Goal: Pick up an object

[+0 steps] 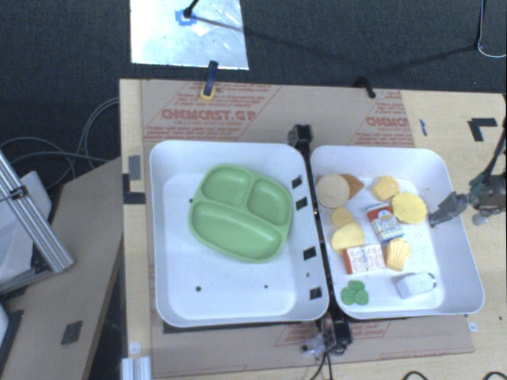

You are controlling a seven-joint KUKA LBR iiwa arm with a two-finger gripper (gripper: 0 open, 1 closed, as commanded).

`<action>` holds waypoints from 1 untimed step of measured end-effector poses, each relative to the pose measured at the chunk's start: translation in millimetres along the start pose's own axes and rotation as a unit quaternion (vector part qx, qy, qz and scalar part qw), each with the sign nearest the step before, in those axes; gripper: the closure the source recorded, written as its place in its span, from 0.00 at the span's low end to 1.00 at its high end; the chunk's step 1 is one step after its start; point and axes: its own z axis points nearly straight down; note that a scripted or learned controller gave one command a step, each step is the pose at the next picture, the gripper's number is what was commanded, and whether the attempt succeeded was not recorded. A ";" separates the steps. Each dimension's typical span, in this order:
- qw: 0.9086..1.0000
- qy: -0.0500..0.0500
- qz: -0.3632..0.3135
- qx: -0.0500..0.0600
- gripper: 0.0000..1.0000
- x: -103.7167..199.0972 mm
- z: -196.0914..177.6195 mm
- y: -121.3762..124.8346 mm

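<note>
Nearest me, at the front of the right bin (463, 287), sit a green clover-shaped piece (354, 294) by the front left corner and a pale grey block (414, 284) to its right, apart from each other. Behind them I see a red and white carton (364, 258) touching a yellow ridged piece (396, 253) on its right. A yellow lemon-like lump (348, 236) lies just behind the carton, and a small can with a red and blue label (386, 222) lies tilted between that lump and a round yellow piece (409, 208). Further back there's a tan round disc (333, 189) with an orange-brown wedge (354, 184) tucked against its right side, plus a small yellow bumpy piece (386, 187) near the back. Any of these could count as the object to pick; all rest on the bin floor, none lifted. Left bin (170, 287) holds a green divided plate (241, 210) with three compartments, lying flat and a bit rotated, roughly centred. The two bins sit side by side, with a black strip (313, 220) along their seam. Gripper (444, 210) comes in from the right over the right bin's right side, its tip just beside the round yellow piece, nothing visibly between its fingers; I cannot tell whether it is released or clenched
</note>
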 end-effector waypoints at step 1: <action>1.000 0.000 0.001 0.001 0.00 3.5 47.8 9.6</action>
